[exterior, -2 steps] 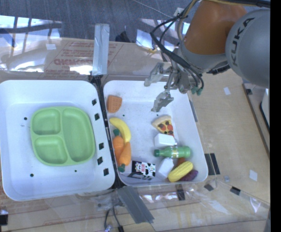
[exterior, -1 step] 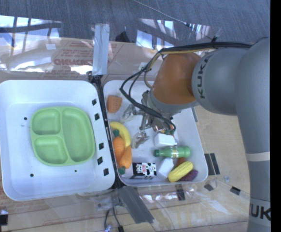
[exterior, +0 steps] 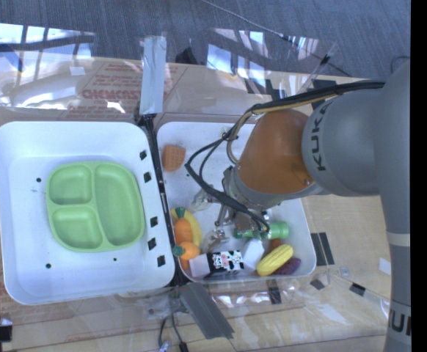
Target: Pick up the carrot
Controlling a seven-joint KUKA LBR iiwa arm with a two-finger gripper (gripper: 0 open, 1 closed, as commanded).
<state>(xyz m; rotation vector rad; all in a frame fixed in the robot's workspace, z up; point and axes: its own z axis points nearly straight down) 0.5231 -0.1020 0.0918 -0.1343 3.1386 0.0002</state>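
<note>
Arm [exterior: 360,145], orange-banded, above right bin [exterior: 301,262]. Gripper [exterior: 224,226] lowered among toys, finger state cannot be told; carrot [exterior: 183,231] lies just to its left.

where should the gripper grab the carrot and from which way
Probably across the orange body of the carrot, near its middle, coming straight down from above. It lies against the left wall of the right bin, a yellow toy close beside it and an orange piece below, so a side approach looks blocked. The gripper hangs to its right; fingers should straddle the narrow width.
</note>
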